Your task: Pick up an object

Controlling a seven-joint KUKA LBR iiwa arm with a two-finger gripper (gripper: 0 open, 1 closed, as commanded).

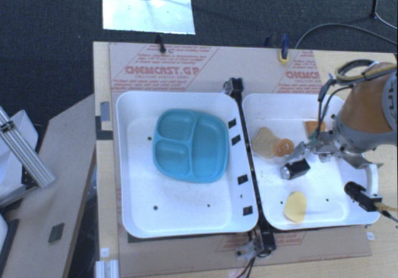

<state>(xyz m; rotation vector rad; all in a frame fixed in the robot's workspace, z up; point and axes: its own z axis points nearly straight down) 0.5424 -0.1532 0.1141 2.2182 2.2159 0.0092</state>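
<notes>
One yellow piece [295, 206], one blue plate [189, 145].

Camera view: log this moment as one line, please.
arm: over right bin | gripper: beside tan piece, orange ring | grasp: none visible | left bin: blue plate

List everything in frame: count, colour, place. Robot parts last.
bins: 2, white, side by side on the bench
divided plate: 1, blue, in the bin on the view's left
flat piece: 1, tan, other bin, near the divider
ring: 1, orange, beside the flat piece
small piece: 1, orange, far side of that bin, partly behind the gripper
oval: 1, yellow, near that bin's front wall
small item: 1, black and silver, mid-bin, next to the gripper
board: 1, pale with red print, under the bins
sheet: 1, white, on the dark floor beyond
arm: 1, grey and orange, from the view's right
gripper: 1, metal, over the bin on the view's right
</notes>
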